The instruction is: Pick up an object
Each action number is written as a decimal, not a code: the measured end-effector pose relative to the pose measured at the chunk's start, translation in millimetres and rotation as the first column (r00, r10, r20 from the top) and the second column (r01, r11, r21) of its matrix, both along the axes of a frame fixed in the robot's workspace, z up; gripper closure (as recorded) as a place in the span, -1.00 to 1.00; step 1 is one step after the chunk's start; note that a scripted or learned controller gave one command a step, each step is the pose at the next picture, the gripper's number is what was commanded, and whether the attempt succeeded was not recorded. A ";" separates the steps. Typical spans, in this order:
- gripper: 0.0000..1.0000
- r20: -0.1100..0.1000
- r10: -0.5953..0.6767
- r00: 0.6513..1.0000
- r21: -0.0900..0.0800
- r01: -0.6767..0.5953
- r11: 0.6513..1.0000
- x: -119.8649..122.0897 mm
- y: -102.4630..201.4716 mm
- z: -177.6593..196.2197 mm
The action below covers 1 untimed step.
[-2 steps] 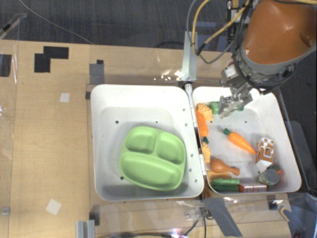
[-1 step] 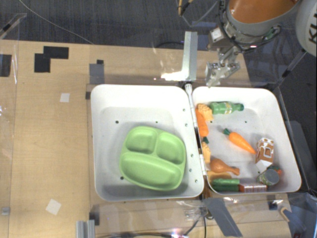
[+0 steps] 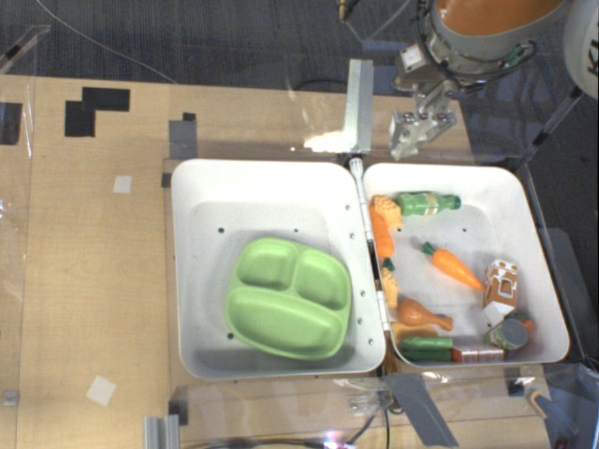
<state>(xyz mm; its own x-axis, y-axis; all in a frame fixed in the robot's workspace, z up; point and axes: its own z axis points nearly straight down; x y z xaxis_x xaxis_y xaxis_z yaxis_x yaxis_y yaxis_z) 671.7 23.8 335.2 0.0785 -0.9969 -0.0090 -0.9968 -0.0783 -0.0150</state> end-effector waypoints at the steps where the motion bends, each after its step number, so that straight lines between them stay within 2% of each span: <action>1: 1.00 -0.011 0.385 0.923 -0.009 -0.385 0.923 -2.5 -131.9 -43.8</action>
